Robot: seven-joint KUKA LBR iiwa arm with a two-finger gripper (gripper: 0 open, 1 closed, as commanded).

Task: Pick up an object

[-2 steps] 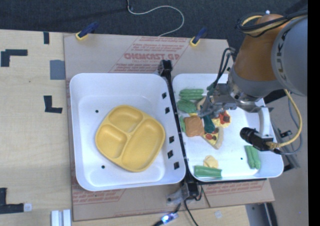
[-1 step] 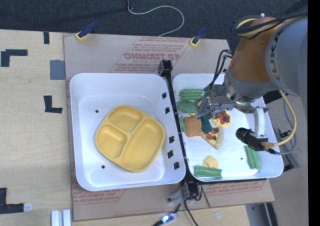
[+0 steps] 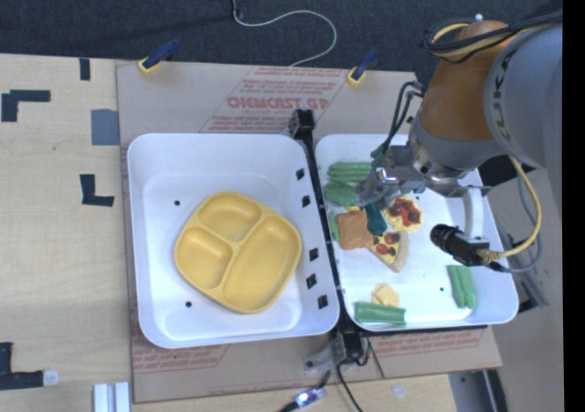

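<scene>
The gripper (image 3: 377, 193) hangs low in the right bin (image 3: 498, 310) over the toy food (image 3: 355, 227); whether its jaws are apart or together I cannot tell; nothing looks lifted, so the pick seems undone.

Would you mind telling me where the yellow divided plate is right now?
The yellow divided plate lies in the left white bin, near its middle, across the divider from the toy food in the right bin.
</scene>
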